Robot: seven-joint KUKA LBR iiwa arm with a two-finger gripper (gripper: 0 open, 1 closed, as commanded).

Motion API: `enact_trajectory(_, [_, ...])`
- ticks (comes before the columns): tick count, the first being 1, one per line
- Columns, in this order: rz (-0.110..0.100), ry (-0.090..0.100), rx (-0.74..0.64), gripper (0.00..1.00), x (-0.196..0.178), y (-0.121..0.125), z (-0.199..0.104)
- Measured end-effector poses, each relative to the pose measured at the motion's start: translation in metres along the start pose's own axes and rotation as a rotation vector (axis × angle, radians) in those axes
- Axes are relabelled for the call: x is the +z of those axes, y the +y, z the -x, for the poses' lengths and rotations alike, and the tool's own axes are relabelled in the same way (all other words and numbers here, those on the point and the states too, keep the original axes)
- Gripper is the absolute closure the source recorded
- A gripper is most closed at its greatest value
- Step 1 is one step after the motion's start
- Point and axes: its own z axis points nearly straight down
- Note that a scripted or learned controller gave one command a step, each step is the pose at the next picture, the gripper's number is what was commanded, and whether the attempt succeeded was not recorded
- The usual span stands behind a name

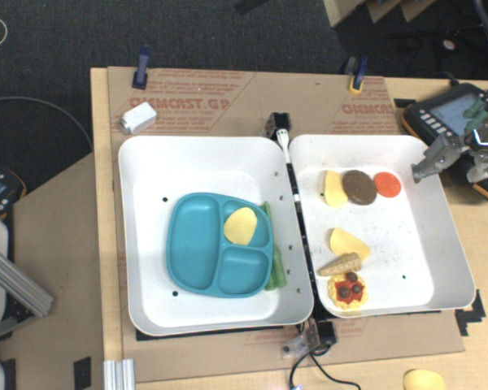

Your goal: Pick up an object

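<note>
The right bin (439, 242) holds several toy foods: a pale yellow piece (333, 188), a brown disc (359, 187), an orange-red disc (388, 185), a yellow wedge (349, 242), a tan cone (342, 263) and a small tart with berries (348, 290). In the left bin (146, 177) lies a teal divided plate (199, 246) with a yellow piece (241, 226) in its upper right compartment. A green item (274, 266) lies along the plate's right edge. My gripper (433, 161) hangs at the right bin's upper right rim, right of the orange-red disc and apart from it.
A small white block (138, 118) sits on the cardboard behind the left bin. Blue clamps (141, 67) (357, 75) hold the board's far edge. A black handheld device (443, 116) lies at the far right. A yellow object (423, 379) sits at the bottom right.
</note>
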Motion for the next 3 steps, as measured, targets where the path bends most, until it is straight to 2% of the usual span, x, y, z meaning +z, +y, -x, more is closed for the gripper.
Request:
enact_trajectory(1, [0.028, -0.012, 0.011, 0.0, -0.12, 0.018, 0.079])
enact_trajectory(2, [-0.004, 0.002, -0.001, 0.0, 0.046, -0.001, 0.001])
enact_trajectory(3, [0.033, -0.01, 0.009, 0.0, -0.103, 0.002, 0.041])
